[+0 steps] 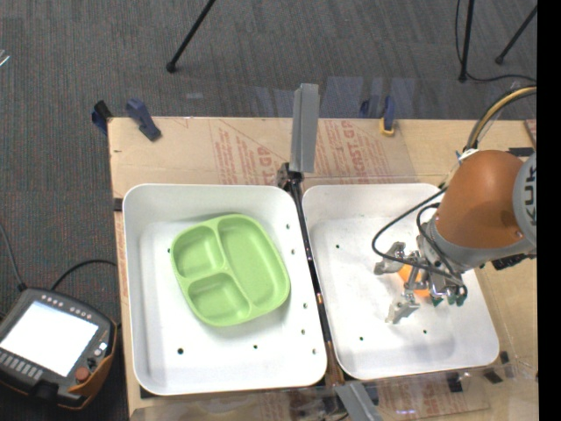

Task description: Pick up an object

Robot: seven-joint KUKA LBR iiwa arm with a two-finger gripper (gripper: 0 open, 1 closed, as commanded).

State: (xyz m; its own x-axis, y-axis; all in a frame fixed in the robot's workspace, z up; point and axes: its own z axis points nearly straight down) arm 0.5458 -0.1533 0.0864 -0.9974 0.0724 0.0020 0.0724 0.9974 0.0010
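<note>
Hand in right bin, fingers spread open, orange object mostly hidden beneath, grasp unclear

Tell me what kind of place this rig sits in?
Most likely a robotics lab or test cell: two white bins on a cardboard-topped bench, a teach pendant on the carpet, and tripod legs beyond the bench.

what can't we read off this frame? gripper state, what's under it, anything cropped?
- Orange object, camera view: mostly covered by the gripper and wrist; its shape and kind are unreadable.
- Grasp: the wrist and cables hide whether the object sits between the gripper's fingers.
- Right bin: the arm covers its right side.
- Arm: upper links cut off by the frame's right edge.
- Pendant: cropped at the lower left; its screen is washed out.
</note>
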